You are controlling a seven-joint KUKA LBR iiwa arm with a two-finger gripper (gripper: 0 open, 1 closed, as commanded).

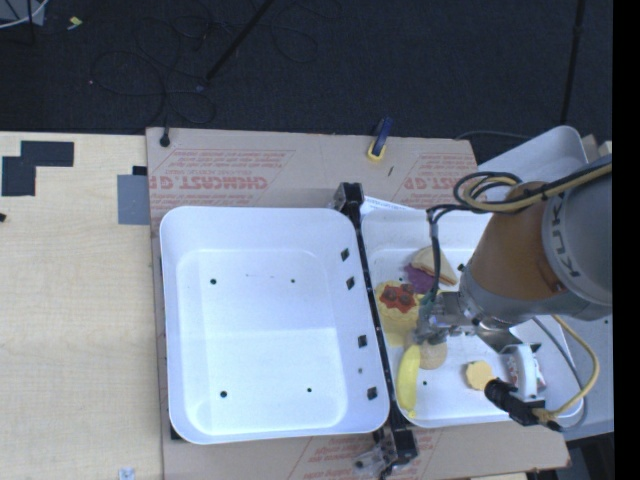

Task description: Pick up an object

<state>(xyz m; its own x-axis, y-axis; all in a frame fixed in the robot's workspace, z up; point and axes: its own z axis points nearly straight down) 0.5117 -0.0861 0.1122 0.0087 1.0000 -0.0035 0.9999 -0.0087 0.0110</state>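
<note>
Arm (530, 258) reaches into right bin (455, 413); gripper (432, 330) low over toy pile: banana (408, 376), red piece (397, 297), yellow piece (478, 374). Jaw state: cannot tell. Left bin (180, 268) alongside.

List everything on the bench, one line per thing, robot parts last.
left bin: 1, white, on the cardboard.
right bin: 1, white, beside it, under the arm.
banana: 1, yellow, right bin, near front-left corner.
red and yellow toy: 1, right bin, by the divider.
small yellow piece: 1, right bin, front.
clamp: 1, blue and yellow, cardboard's far edge.
arm: 1, grey with orange band, over right bin.
gripper: 1, above the banana.
</note>
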